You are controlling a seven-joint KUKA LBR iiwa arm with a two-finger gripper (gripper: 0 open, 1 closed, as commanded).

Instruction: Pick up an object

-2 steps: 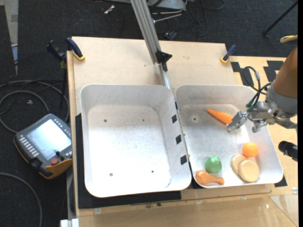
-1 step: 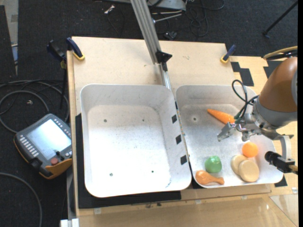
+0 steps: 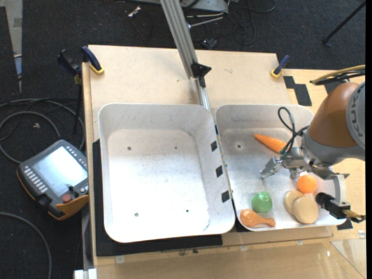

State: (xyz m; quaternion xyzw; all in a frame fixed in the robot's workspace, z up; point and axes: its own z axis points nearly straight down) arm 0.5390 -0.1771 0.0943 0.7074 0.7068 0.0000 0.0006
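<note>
Carrot (image 3: 270, 142), orange and tapered, lay in right bin (image 3: 244, 116), just beside my gripper (image 3: 273, 167), which held nothing, fingers apart. I counted 1 carrot, 1 green ball (image 3: 261, 201), 1 orange ball (image 3: 306, 183), 2 bins.

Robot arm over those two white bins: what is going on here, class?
A grey KUKA arm reaches from the right into the right bin. Its hand hangs low over the bin floor, just below an orange carrot. Nothing shows between its fingers. Along the near edge lie a green ball, an orange ball, a beige piece and an orange spoon-shaped toy.
</note>
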